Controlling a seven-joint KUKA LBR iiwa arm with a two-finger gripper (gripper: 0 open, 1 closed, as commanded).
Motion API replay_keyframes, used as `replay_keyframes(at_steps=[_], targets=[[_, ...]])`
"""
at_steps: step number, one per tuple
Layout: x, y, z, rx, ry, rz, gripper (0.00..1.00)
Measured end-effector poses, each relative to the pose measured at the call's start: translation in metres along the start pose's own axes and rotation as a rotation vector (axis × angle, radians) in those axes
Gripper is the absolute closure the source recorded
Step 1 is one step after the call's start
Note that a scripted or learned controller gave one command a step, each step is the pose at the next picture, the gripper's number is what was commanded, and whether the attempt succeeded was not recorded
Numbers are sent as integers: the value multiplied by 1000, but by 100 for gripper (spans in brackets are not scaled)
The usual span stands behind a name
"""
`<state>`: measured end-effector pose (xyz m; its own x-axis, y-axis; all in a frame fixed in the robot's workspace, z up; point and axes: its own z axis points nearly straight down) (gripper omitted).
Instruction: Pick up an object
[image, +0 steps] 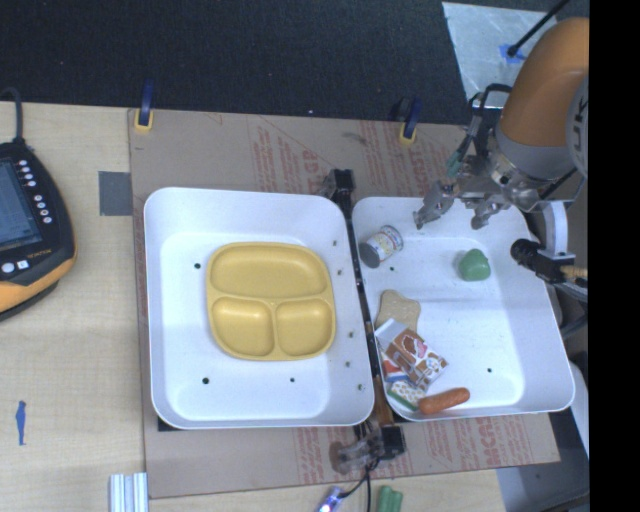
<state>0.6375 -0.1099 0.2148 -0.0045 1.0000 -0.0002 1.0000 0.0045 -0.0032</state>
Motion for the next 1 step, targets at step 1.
replay_keyframes(at_steps=[1], targets=[[9, -31, 79, 2, -1, -1, 0]])
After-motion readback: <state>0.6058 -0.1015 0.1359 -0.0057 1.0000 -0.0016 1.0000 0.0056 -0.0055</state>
